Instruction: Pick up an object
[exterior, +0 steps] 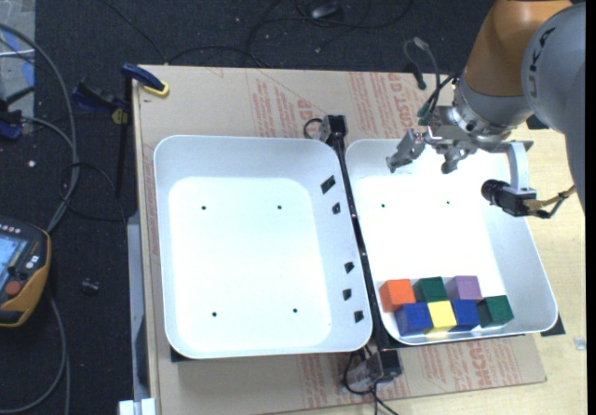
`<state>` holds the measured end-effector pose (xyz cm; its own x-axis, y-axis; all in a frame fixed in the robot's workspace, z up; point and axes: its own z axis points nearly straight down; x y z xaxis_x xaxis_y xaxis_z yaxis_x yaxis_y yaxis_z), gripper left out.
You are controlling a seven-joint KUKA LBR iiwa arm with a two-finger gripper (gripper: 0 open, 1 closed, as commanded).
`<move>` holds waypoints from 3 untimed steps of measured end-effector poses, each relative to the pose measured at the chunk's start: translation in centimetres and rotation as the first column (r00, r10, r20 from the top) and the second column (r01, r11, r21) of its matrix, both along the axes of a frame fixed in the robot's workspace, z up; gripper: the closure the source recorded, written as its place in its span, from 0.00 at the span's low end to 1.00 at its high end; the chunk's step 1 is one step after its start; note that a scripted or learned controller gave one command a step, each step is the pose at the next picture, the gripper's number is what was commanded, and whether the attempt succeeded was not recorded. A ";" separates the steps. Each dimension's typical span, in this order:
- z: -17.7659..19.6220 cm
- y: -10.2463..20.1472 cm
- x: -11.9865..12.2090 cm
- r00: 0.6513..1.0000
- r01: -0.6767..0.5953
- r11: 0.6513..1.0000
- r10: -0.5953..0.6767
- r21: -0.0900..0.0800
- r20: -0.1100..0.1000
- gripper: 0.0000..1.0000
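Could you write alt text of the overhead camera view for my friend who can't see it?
A grey and orange robot arm's gripper hovers with open fingers over the far end of the right white bin. Coloured blocks cluster at that bin's near edge. The left white bin sits beside it.

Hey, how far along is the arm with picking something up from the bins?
Nothing looks done yet. The gripper hangs open over the right bin's far end, holding nothing. The blocks, orange block included, sit clustered at the near edge. Reaching, grasping and lifting all remain.

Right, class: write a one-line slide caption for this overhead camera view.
End effector, fingers spread, above the right bin's far end; seven coloured blocks cluster at its near edge.
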<state>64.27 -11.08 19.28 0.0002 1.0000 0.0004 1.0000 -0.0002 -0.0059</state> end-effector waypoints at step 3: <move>-10.7 0.2 -0.1 1.000 -0.001 1.000 0.001 0.000 0.003 0.00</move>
<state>64.16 -10.92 8.61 -0.0004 1.0000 0.0004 1.0000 0.0004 -0.0033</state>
